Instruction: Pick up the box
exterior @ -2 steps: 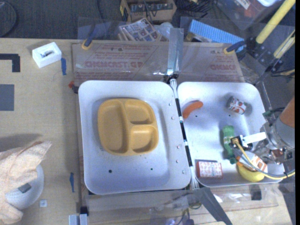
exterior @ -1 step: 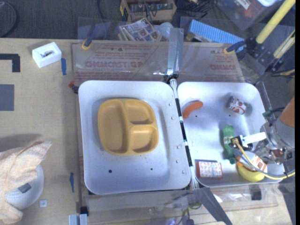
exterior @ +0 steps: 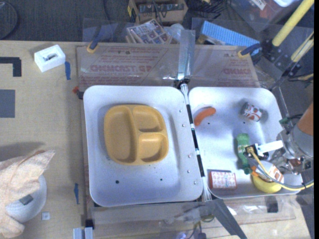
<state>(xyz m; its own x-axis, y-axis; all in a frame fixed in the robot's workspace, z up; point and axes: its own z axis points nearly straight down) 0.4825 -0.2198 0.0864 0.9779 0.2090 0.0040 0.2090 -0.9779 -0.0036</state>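
glossy plastic tray [exterior: 135, 133], printed cardboard box [exterior: 222, 180]

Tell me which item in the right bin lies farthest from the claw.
The orange sausage, alone by the divider at the bin's upper left. The can, green bottle, box and banana all lie nearer the claw.

Box [exterior: 222, 179] at R bin's [exterior: 219, 138] 6 o'clock edge; gripper [exterior: 269, 164] at 3 o'clock of it, over banana [exterior: 266, 184].
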